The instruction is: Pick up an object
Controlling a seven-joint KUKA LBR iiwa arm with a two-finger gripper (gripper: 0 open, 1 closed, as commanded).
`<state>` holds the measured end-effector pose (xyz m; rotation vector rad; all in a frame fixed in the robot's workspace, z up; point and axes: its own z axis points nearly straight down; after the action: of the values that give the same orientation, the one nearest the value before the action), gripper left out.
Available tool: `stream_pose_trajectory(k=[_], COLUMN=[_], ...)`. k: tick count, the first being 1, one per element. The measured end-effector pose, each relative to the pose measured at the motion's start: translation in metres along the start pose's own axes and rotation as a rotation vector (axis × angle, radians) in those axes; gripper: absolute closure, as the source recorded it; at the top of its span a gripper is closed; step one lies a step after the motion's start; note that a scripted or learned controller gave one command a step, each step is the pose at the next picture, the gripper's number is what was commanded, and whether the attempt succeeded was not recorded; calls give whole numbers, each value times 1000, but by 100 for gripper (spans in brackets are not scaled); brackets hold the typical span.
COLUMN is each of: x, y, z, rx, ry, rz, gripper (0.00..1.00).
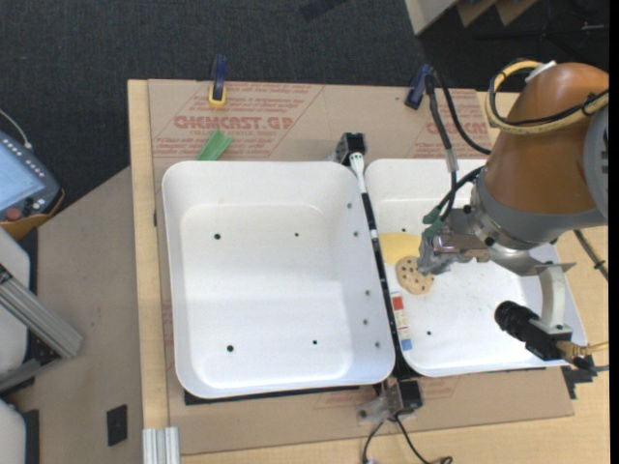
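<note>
Partly | arm (542, 153) covers right bin (455, 346), yellow sheet (392, 249) edge | grip state unreadable

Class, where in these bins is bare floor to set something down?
Left bin: floor bare wall to wall. Right bin: crowded near the divider, gripper by a yellow piece and spotted disc; bare patch by its front wall.

The left bin (261, 288) lies open, but in the right bin (464, 341) the arm (546, 143) fills three o'clock and a yellow piece (393, 248) and speckled disc (414, 277) (side by side) crowd nine o'clock.
</note>
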<state>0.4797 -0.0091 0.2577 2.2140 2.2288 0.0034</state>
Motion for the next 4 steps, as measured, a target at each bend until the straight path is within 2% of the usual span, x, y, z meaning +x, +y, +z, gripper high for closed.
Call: stream_pose_trajectory(k=[1,2,3,4], x=[-86,3,-2,-2], y=[-2,2,1,1], z=[21,-99,-103,-113], rx=[5,-14,-2,-4], ry=[-3,1,-2,-3], rz=[16,-5,5,3], gripper=[100,100,100,100])
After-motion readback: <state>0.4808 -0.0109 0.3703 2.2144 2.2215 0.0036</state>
